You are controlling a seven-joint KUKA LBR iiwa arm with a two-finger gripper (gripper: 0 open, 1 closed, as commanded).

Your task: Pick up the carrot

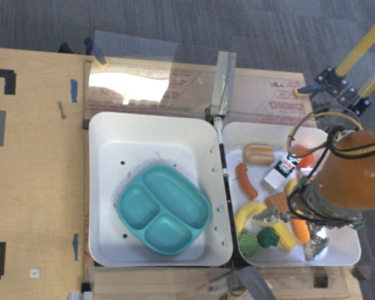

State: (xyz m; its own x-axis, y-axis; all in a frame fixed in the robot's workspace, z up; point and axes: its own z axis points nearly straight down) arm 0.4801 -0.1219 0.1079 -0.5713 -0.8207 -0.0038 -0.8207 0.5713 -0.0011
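Observation:
The carrot (301, 232), a short orange piece, lies in the right bin (342, 256) near its front edge, between a yellow corn cob (284, 235) and a shiny metal part of the hand. My gripper (295, 226) hangs low over that spot, under the grey wrist and its orange band (354, 170). The wrist and cables hide most of the hand, so the carrot shows only in part. Whether the carrot sits between the fingers cannot be made out.
Crowded around it in the right bin are a banana (249, 213), broccoli (268, 237), a green leafy piece (248, 244), a brown slice (276, 200), a sausage (247, 180), a hot dog bun (259, 154) and a white box (278, 173). A teal divided plate (165, 208) lies in the left bin (104, 173).

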